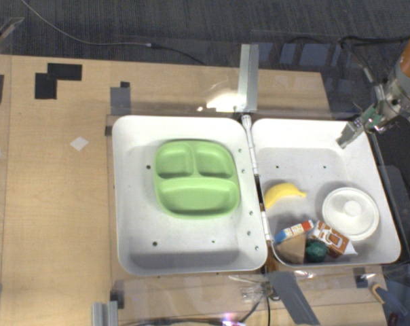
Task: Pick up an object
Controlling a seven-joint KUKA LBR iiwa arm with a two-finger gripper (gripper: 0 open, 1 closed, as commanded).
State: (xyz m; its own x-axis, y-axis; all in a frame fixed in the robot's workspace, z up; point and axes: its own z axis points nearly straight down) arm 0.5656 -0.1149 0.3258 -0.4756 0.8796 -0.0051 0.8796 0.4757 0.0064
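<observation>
Bench [49,202]: a pale wooden top filling the left and centre of the frame; dark carpet runs along the top edge; black square marks sit at the upper left.
Left bin [134,250]: a shallow white bin at centre frame; a green divided plate [195,178] lies flat in its middle, three compartments showing, two small ones towards the top and one long one below.
Right bin [307,148]: a shallow white bin touching the left bin along a metal divider [249,90] that rises towards the top of the frame; its upper half is bare white floor.
Objects to pick: all gathered in the lower half of the right bin; a yellow banana [284,194] lies near the bin's left wall; a white round bowl [351,212] sits to the right of it, near the right wall; below these, crowded together and touching, lie a blue and red packet [293,232], a brown wedge [293,251], a dark green ball [316,250] and a red and white carton [330,239].
Arm: enters at the upper right of the frame, grey with an orange patch at the very edge.
Gripper [345,138]: hangs over the upper right corner of the right bin, tilted down and to the left; well apart from the cluster of objects; nothing shows between its fingers; how far they are spread I cannot tell, since they read as one dark sliver at this angle.
</observation>
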